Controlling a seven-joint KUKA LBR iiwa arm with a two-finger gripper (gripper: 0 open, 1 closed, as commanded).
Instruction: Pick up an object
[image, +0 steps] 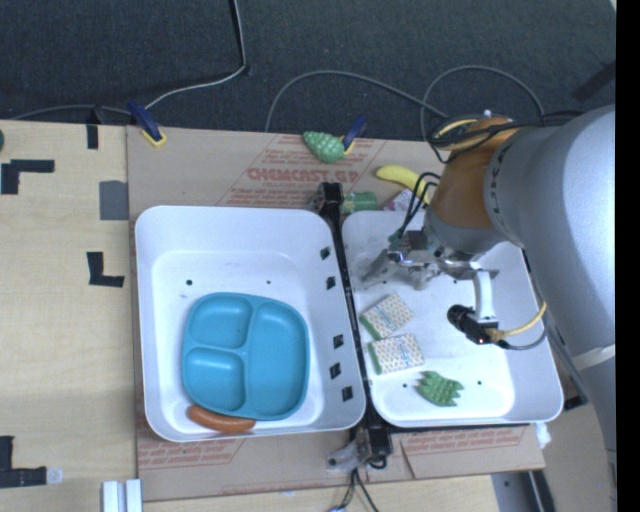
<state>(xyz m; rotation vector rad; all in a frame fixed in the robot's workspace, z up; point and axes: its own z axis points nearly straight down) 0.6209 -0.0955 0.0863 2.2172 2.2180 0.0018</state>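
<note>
green leafy toy (439, 388) lies nearest the front rim of the right bin (540, 385). behind the toy, two checkered sponges (391, 334) sit side by side toward the divider between the bins. farther back in the same bin, the gripper (400, 262) hangs low over the floor, fingers spread apart, nothing between them. left of that bin, the left bin (160, 300) holds a blue divided plate (244, 354) and an orange sausage (220, 420).
</note>
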